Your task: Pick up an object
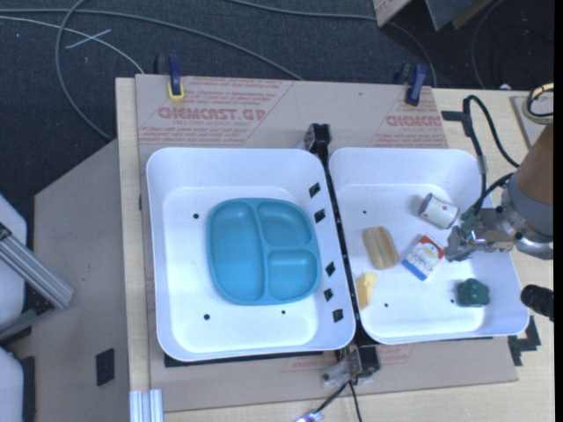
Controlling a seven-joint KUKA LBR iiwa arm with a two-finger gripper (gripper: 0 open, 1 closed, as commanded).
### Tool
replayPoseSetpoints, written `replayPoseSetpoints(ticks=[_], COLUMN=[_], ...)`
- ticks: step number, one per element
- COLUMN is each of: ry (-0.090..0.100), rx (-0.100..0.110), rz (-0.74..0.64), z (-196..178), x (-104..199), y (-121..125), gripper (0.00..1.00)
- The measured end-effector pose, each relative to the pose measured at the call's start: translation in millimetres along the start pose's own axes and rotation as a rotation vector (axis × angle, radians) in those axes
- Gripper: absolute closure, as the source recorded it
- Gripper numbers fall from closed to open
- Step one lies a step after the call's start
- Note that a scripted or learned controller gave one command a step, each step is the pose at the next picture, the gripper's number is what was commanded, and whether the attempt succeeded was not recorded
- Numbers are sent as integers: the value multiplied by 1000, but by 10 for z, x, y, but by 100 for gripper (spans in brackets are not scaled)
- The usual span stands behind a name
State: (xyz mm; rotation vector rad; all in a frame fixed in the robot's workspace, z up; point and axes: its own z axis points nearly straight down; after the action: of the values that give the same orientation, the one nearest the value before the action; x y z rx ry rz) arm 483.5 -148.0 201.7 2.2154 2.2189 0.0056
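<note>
On a tan bench [88,236] sit two shallow white bins: the left bin [167,236] holds one blue divided plate [262,251]. The right bin [387,319] holds five objects: a yellow piece [364,289], green lump [472,293], tan block [380,247], blue-and-red packet [421,258] and white cylinder [436,207]. The gripper [461,243] hovers just right of the packet; whether its claw is open or grasping anything cannot be told.
</note>
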Motion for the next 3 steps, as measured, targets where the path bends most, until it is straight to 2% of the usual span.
replayPoseSetpoints(ticks=[1, 3], ry=[1, 4], rx=[3, 4], rz=[0, -6], z=[-176, -361], x=[0, 1086], y=[12, 452], gripper=[100, 100])
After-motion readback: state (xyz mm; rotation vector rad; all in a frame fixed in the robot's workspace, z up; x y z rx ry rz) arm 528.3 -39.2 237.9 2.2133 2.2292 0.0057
